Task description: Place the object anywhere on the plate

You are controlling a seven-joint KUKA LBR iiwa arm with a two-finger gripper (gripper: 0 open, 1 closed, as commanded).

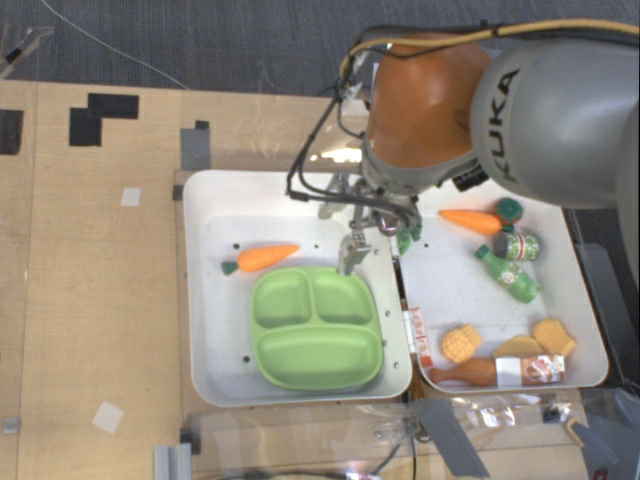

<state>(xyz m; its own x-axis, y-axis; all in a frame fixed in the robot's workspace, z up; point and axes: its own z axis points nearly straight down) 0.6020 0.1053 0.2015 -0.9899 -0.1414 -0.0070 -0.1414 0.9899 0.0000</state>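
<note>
i saw the grey arm with its orange band reaching in from the right, its two-finger gripper hanging just above the far rim of the light green three-compartment plastic plate. the fingers stood close together with nothing between them, so i read it as clenched on air. the plate sat in the near half of the left shallow white bin, with bare white floor along its left side and a narrow strip at its right against the wall between the bins.

one orange toy carrot with a green top lay on the bin floor beyond the plate's far left corner, near it but apart.

the right white bin held a second orange carrot, two green bottle-like toys partly tucked under the arm and hard to tell apart, one yellow corn cob piece, two tan bread-like pieces and one labelled brown item at the near wall. the wrist hid part of the bins' far edges.
</note>
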